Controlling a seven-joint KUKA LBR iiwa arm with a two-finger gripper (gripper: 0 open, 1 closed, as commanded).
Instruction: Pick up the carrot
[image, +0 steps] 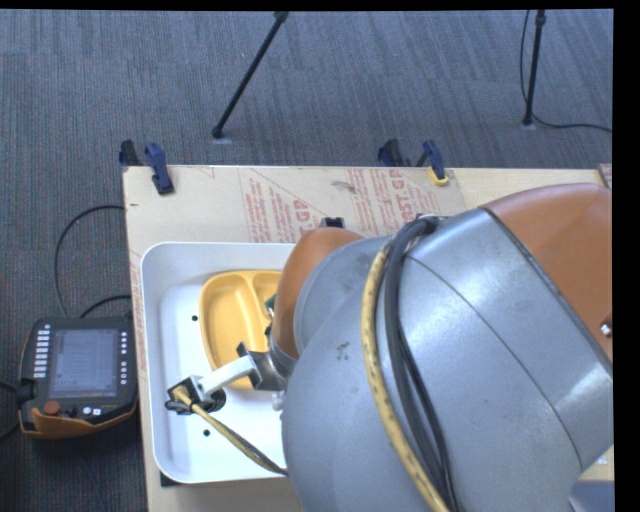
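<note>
The grey arm with its orange band (330, 250) reaches in from the right and covers most of the bench. Its wrist hangs low over the left white bin (155, 300), and the gripper (268, 372) sits at the wrist's end, just below a yellow divided dish (228, 310). The arm's bulk hides the gripper's lower part. The dish lies in the bin's upper half, with its right side under the wrist. A small greenish bit (269, 305) peeks out at the dish's right edge, too hidden to identify.
The bin rests on a cardboard-topped bench (300, 195) held by blue clamps (158, 168) at the back edge. A teach pendant (80, 375) lies on the carpet to the left. Tripod legs (250, 70) stand behind the bench.
</note>
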